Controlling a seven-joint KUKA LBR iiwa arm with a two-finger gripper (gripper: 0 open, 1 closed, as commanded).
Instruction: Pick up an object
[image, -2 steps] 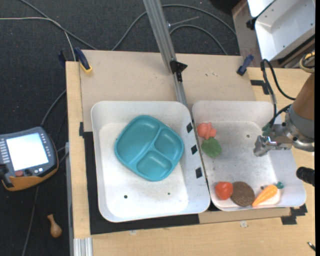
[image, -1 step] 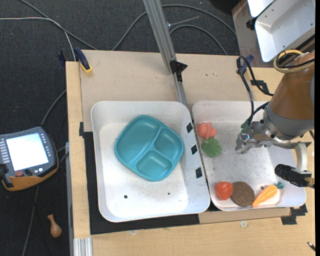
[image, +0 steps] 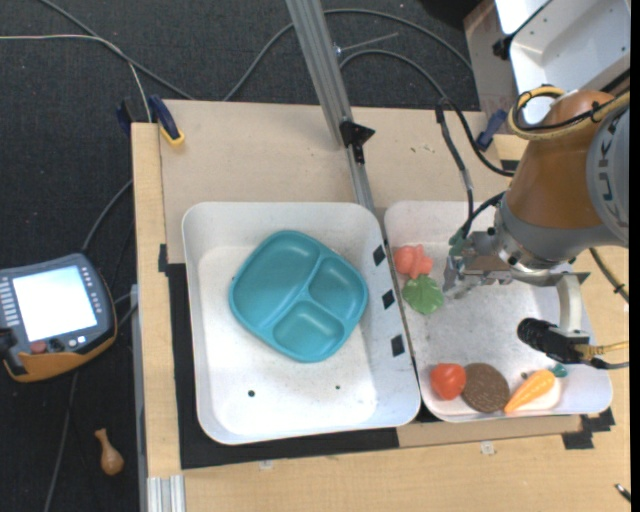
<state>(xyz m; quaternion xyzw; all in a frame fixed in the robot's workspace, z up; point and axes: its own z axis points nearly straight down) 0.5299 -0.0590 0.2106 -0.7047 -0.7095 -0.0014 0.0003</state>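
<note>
We see the bench (image: 260, 150) carrying two shallow white bins side by side. The left bin (image: 215, 400) holds a teal divided plate (image: 298, 294), lying flat and well apart from the arm, so we judge it is not the target here. The right bin (image: 500, 330) gathers the small toy foods, presumably laid out loose so that any of them can be taken from above: a pink-orange piece (image: 411, 261) and a green leafy piece (image: 423, 296) near the bin's left wall, one just beside the other, and along the front edge a red tomato (image: 448, 380), a brown round patty (image: 485, 387) touching it, and an orange carrot (image: 532, 390) just beside the patty

The arm (image: 560, 170) reaches in from the right, its orange band above the grey wrist, bent down over the right bin. The claw (image: 453, 280) hangs just to the right of the green leafy piece and the pink-orange piece, close enough that we take one of these two for the thing it is after. We cannot tell whether the claw is spread or pressed together, as the wrist hides much of it, and we see nothing pinched in it. The green piece looks to lie on the bin floor, so in our judgement the pick is not yet made
</note>
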